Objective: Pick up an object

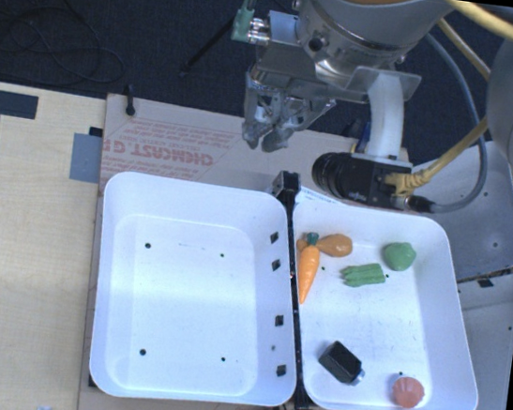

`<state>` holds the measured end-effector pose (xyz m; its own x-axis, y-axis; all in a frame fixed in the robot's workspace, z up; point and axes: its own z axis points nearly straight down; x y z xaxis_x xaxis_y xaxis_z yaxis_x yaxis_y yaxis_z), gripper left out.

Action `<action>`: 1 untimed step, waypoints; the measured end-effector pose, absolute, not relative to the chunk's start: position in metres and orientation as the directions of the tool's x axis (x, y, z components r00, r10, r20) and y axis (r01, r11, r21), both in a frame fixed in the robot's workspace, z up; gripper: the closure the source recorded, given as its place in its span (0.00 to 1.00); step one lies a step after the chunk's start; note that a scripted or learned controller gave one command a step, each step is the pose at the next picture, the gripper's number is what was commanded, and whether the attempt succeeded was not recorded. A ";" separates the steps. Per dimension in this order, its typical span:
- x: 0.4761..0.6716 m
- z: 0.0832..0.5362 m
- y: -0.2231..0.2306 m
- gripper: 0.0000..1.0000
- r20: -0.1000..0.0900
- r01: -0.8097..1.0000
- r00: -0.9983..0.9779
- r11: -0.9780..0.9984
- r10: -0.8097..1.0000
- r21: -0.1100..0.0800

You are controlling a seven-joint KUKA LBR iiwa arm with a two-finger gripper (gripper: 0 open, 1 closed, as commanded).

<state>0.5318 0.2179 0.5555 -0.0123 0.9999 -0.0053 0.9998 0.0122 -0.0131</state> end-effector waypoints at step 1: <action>0.532 0.565 0.219 1.00 -0.007 1.000 -0.017 0.017 1.000 -0.018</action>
